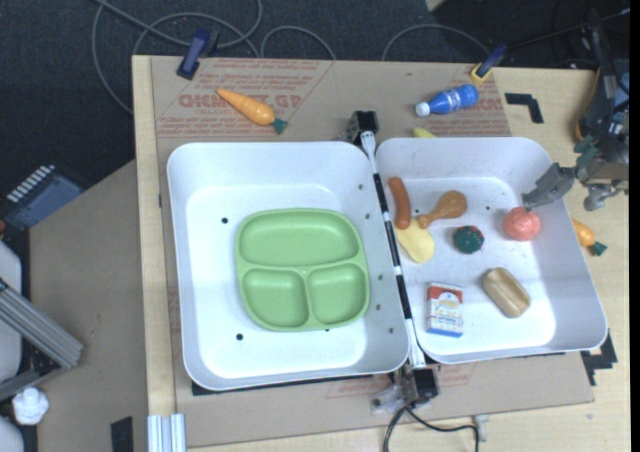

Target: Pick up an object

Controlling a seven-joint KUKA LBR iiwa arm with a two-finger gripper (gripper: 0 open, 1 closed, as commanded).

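The right bin holds several toy foods. Among them are a reddish sausage, a tan drumstick, a yellow piece, a dark green lump, a pink-red ball, a brown bread roll and a small red-and-white carton. My gripper hangs over the bin's right rim, just up and right of the pink-red ball. Its two grey fingers are spread open with nothing between them.
The left bin bears a green divided plate. Behind the bins on the bench lie an orange carrot and a blue bottle. A small orange piece sits outside the right bin's rim.
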